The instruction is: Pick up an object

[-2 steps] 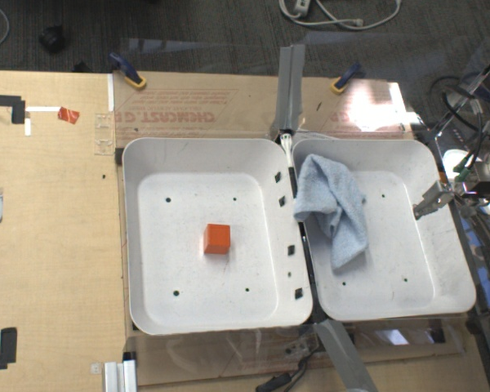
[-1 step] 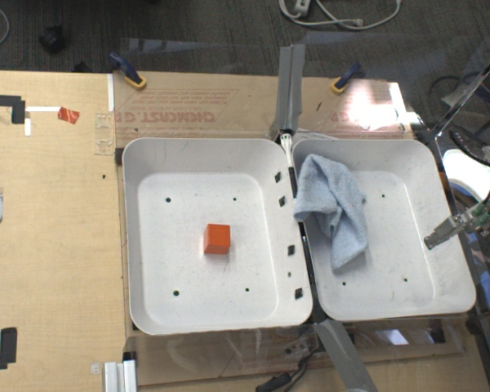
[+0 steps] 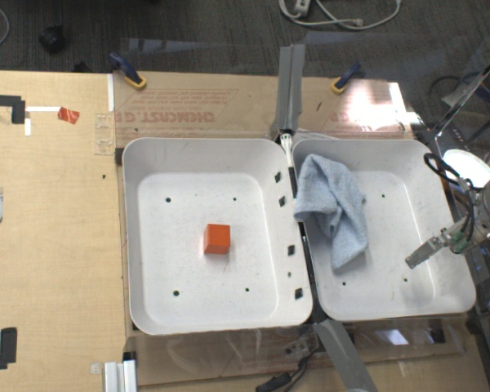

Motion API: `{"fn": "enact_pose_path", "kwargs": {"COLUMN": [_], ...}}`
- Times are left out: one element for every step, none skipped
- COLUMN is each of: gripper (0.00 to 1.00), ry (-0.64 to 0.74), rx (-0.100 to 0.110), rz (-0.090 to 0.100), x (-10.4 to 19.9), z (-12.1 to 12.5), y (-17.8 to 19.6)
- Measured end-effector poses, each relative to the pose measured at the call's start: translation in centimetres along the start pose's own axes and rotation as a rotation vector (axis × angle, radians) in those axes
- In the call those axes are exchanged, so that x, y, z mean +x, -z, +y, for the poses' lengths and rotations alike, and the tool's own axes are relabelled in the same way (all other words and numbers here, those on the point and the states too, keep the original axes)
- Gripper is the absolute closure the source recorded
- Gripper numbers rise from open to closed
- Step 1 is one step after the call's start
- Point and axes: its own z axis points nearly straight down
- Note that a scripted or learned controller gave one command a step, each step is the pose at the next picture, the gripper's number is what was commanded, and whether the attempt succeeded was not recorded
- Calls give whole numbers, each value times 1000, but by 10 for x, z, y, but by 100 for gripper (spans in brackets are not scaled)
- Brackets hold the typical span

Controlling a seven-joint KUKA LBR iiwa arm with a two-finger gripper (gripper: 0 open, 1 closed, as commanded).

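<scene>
Orange block (image 3: pixel 217 239) near centre of left bin (image 3: pixel 147 300); gripper (image 3: pixel 420 255) low over right bin (image 3: pixel 392 300).
Blue-grey cloth (image 3: pixel 336 207) crumpled against right bin's left wall, well apart from gripper. Finger state: cannot tell.

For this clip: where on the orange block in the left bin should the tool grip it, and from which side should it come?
Judging from the view, grip the orange block across two opposite side faces, coming straight down from above. It sits flat near the middle of the left bin, apart from the walls, so all sides look free. The tool is over the right bin, beside the blue cloth.
</scene>
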Motion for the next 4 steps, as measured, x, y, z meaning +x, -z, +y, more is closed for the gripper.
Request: {"fn": "enact_pose_path", "kwargs": {"gripper": [100, 100, 100, 100], "ry": [-2, 278, 429, 418], "rx": [-2, -2, -1, -1], "rz": [-2, -4, -3, -2], "x": [-1, 16, -22, -35], "z": [1, 9, 47, 75], "y": [9, 122, 122, 28]}}
